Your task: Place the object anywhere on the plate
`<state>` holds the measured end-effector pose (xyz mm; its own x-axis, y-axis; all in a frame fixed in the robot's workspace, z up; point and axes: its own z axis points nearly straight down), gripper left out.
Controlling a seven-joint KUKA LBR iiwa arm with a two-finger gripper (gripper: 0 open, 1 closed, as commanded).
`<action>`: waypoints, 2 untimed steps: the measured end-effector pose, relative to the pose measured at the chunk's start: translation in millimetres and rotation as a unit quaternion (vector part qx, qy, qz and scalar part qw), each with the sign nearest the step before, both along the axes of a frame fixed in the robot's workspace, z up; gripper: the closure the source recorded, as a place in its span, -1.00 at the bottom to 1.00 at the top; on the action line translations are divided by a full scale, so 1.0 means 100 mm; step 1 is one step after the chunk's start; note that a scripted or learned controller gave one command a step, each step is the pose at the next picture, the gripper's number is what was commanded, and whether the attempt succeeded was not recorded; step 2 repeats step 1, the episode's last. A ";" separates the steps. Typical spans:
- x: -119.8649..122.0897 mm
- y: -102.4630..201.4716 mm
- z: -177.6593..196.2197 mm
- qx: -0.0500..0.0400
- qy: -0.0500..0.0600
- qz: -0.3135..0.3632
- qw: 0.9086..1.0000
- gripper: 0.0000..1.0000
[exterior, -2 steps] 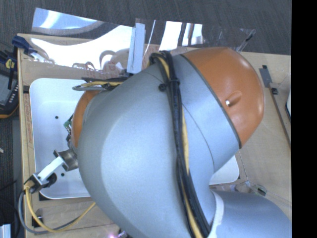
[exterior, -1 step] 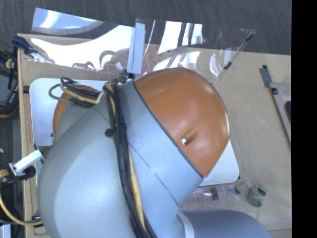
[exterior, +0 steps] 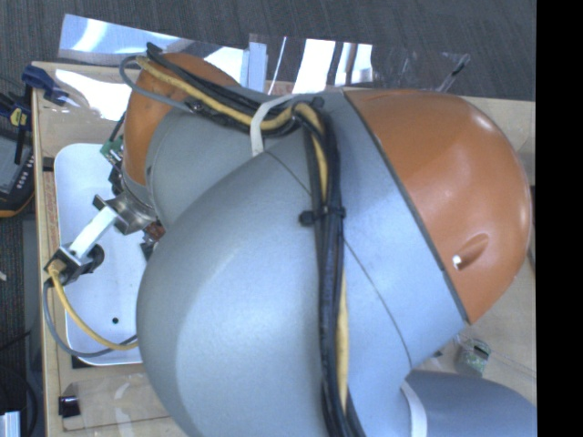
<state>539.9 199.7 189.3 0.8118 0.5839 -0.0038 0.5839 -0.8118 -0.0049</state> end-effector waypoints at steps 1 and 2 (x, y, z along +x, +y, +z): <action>-0.64 0.19 -0.99 -0.001 0.001 0.012 1.000 -1.00; -0.64 0.19 -0.99 -0.001 0.001 0.012 1.000 -1.00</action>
